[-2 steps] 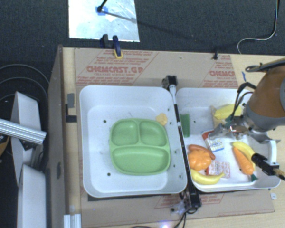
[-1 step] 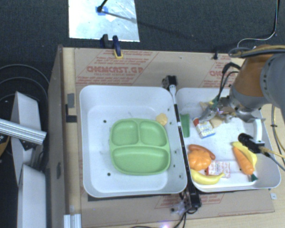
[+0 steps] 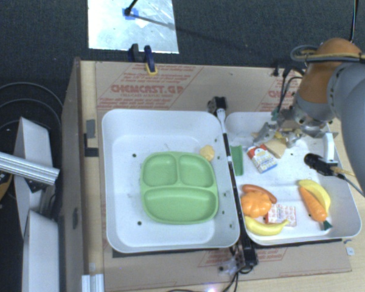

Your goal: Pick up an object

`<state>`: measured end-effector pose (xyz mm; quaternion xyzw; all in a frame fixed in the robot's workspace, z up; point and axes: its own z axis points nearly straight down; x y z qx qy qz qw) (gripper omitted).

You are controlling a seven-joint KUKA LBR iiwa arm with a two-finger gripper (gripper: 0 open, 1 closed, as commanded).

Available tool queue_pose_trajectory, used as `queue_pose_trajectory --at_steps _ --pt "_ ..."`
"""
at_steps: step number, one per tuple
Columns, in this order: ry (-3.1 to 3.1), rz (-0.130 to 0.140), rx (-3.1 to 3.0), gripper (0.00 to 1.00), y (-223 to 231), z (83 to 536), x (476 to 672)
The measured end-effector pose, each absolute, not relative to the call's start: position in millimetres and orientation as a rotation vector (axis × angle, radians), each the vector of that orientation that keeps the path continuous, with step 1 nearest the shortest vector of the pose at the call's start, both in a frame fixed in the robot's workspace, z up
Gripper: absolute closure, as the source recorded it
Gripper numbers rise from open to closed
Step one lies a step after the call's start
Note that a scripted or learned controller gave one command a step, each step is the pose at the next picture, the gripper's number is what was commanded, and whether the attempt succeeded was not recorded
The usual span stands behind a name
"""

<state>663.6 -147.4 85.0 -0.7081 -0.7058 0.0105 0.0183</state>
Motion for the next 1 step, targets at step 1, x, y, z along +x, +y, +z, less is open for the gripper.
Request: queue_pose_trajectory --at_steps 1 --pt "-2.229 -0.007 -2.226 0.00 -158.6 166.9 670.4"
